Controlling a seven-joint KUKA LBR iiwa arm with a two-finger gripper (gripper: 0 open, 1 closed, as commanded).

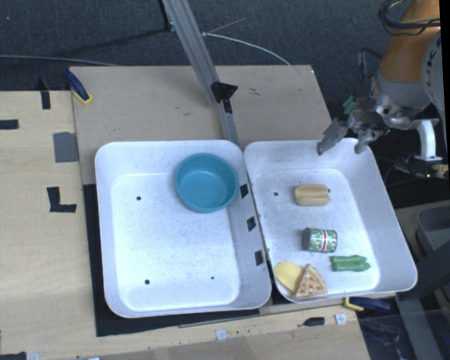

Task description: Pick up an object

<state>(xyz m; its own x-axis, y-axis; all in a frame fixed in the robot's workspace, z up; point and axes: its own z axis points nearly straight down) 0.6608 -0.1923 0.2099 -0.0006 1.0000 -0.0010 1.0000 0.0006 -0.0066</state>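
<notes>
Camera view: end effector (344,140) is seen above the right bin's (386,203) far rim, fingers apparently spread and nothing held, though blurred. 4 candidate objects are left loose there: bread roll (312,195), can (320,240), green item (349,264), pizza slice (309,283). Blue bowl (205,183) sits in the left bin (130,242).

Right bin: bun (312,195), can (320,240) on side, green piece (349,264), pizza slice (309,282).

Soft, even overhead light falls on the bench (30,225), and the two white bins (171,293) show bright without harsh glare. Shadows are faint and short. The whole picture is grainy and slightly soft, dimmer toward the dark floor along the top edge.
</notes>
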